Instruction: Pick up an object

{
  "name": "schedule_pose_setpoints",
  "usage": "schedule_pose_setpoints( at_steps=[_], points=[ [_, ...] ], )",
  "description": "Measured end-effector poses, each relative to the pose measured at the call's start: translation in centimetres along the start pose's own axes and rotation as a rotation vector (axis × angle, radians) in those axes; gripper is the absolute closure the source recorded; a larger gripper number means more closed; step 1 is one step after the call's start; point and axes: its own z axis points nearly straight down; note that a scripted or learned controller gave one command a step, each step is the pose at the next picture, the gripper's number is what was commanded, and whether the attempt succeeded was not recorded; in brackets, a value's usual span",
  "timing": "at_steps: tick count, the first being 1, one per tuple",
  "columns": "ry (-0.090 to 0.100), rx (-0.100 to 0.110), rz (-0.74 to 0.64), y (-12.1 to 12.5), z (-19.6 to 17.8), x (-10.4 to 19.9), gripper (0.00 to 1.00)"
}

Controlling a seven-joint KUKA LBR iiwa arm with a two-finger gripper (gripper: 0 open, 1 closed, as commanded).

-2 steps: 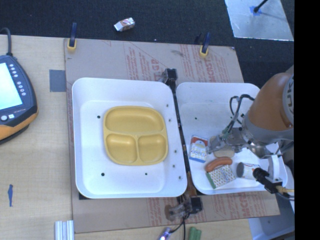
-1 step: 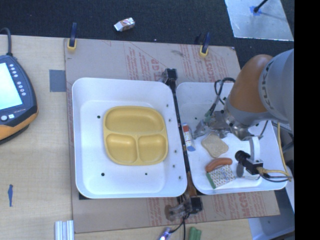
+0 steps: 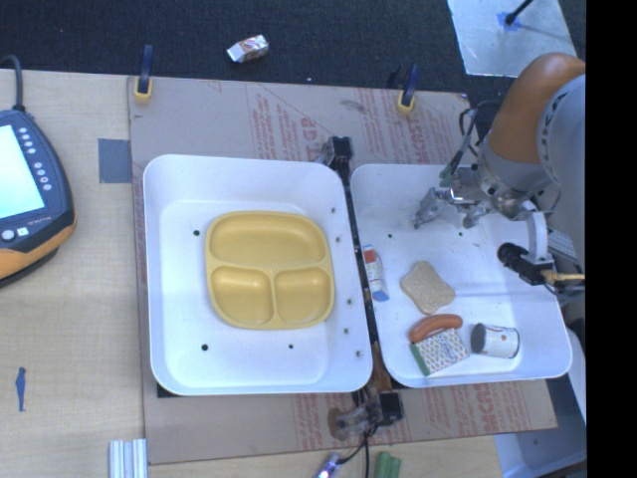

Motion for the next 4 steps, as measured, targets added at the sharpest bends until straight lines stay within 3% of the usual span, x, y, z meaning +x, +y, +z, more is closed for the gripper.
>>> schedule_pose_setpoints(
  at_steps=[1,2,3,4],
  points=[
    [0.002,0.001,-0.001,-6.9,-9.1,6.7,0.0],
    [-0.001,0.004,-0.003,-12.7,-2.5,5.8,0.0],
    [-0.001,0.0,-0.004,-12.9,0.9,4.9,0.0],
    [-0.004,0.0,-0.007,-12.8,-0.2,4.7,1.0]
  ],
)
